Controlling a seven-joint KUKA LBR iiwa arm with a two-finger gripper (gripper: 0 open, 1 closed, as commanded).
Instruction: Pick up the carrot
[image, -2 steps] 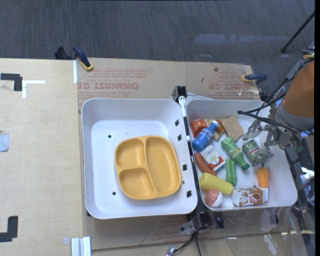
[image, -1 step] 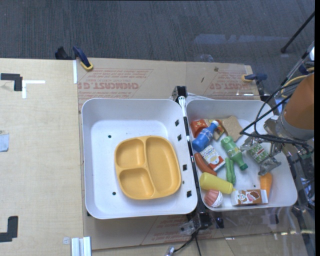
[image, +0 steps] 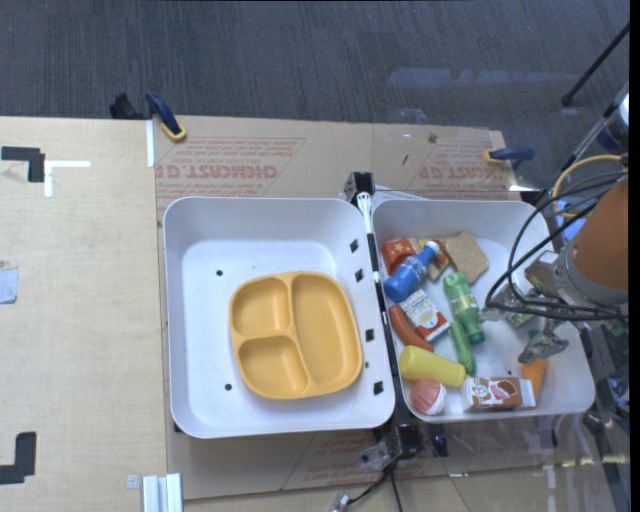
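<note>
Bright even overhead light, soft shadows, mild glare, slightly soft focus

Gripper (image: 541, 349) is down in the right bin (image: 500, 212), near its right wall, directly over the carrot (image: 534, 378); contact unclear. Left bin (image: 200, 215) holds a yellow divided plate (image: 296, 333). Right bin clutter: blue bottle (image: 407, 274), green bottle (image: 462, 307), yellow cylinder (image: 432, 366), juice carton (image: 498, 393), brown bread slice (image: 466, 256).
</note>
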